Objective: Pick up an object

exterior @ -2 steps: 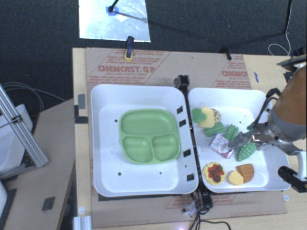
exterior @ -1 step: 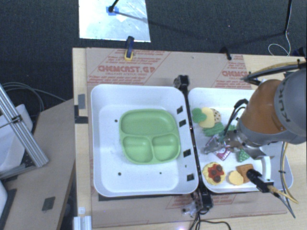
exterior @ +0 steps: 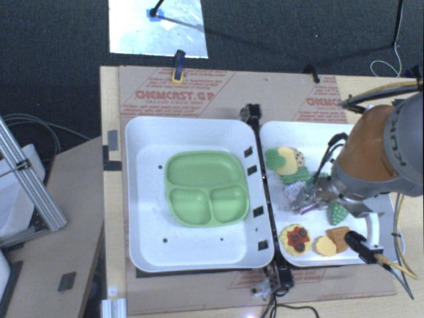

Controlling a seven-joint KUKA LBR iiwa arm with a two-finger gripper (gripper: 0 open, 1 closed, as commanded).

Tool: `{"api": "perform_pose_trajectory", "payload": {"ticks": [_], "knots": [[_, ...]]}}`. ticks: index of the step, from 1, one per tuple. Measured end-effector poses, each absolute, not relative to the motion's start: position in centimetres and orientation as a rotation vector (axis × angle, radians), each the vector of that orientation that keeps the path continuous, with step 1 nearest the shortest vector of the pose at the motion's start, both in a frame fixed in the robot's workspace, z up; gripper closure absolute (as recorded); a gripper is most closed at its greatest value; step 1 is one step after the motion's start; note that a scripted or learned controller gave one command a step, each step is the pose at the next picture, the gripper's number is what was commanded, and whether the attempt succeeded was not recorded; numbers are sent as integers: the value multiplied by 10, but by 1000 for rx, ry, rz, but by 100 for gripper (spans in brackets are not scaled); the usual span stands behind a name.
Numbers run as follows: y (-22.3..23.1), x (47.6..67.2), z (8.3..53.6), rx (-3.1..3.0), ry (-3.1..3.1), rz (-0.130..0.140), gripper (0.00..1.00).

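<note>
The arm (exterior: 381, 154) comes in from the right, its orange band sitting over the right bin (exterior: 311, 132); the claw (exterior: 310, 199) is down low in the middle of that bin, right among the toy food; whether it is spread or pressed together I cannot tell, the wrist and clutter hide it. Touching the claw, on its left side, lies a crinkly silver-and-pink wrapper piece (exterior: 296, 192); nothing can be seen between the tips. Just up and left of the claw sits a yellow and green plush piece (exterior: 285, 161); just to its right, tucked under the wrist, a green leafy piece (exterior: 338, 212). Below the claw, near the bin's front wall, lie a little pizza round (exterior: 295, 238), a yellow disc (exterior: 324, 246) beside it, and a brown slab (exterior: 339, 236) touching the disc. Well off to the claw's left, in the left bin (exterior: 142, 177), rests a green divided tray (exterior: 205, 187).
</note>
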State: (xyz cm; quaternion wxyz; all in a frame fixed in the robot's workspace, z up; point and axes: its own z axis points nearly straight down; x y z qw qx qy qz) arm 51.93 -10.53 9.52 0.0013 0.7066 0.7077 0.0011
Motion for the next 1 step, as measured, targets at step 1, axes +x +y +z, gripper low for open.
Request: {"api": "perform_pose_trajectory", "payload": {"ticks": [1], "knots": [[-28,538,190,2203,2231,15,100]]}}
